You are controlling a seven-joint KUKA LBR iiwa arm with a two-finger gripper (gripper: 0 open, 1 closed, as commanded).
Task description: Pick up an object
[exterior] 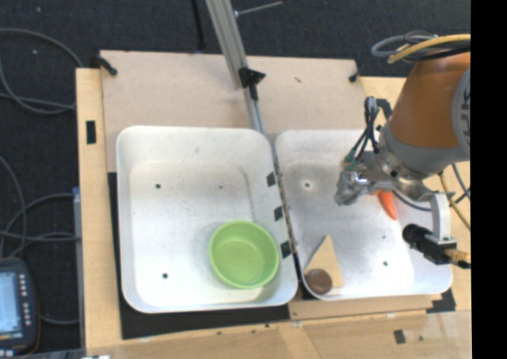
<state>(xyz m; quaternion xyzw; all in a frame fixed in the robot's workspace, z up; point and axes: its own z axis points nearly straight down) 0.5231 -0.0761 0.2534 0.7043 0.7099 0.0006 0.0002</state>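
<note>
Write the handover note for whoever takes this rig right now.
Gripper: low over the right bin, upper middle; nothing visible between its fingers, and I cannot tell if it is open or shut.
Things: green bowl in the left bin, lower right corner. Tan wedge and a brown round piece at the right bin's lower left. An orange piece lies just right of the gripper, partly hidden by the arm.
Done: nothing lifted yet.
Left: close on an object and lift it; the orange piece looks nearest.
</note>
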